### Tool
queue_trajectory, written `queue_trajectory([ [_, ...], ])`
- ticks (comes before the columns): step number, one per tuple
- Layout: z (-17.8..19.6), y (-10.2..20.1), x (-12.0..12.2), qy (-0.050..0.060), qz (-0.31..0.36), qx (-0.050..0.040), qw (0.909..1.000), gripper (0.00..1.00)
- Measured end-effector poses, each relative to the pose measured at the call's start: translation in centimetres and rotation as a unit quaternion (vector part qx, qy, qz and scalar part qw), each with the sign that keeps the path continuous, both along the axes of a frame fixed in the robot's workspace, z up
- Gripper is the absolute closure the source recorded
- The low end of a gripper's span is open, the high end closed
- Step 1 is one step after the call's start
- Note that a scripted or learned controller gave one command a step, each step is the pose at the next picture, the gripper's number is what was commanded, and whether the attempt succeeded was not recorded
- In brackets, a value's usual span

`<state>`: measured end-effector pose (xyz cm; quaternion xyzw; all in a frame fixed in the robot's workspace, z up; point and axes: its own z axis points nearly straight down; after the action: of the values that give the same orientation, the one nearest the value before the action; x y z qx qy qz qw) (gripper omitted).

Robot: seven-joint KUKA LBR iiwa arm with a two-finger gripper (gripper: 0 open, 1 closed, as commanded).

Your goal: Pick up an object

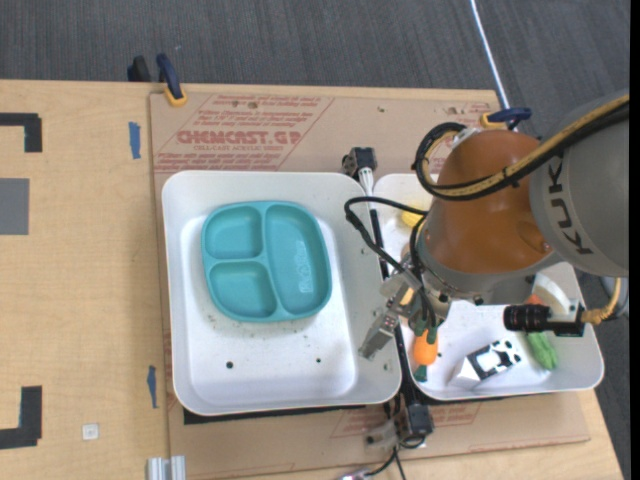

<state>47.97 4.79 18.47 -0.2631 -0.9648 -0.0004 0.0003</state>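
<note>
Gripper [400, 318] low over right bin [585, 373] edge beside carrot [425, 350] for a pick; finger state unclear.

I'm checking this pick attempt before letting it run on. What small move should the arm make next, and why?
Probably a short, slow descent onto the small orange object. The gripper sits low over the left edge of the right bin, the orange piece lies just below it, and nothing can be seen between its fingers. The teal divided plate lies apart in the left bin.
</note>
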Motion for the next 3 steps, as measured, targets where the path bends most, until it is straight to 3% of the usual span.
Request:
queue_trajectory([
  [1,0.01,-0.94,0.01,0.0,0.163,-0.0001,0.9867,0.0],
  [3,0.01,-0.94,0.01,0.0,0.163,-0.0001,0.9867,0.0],
])
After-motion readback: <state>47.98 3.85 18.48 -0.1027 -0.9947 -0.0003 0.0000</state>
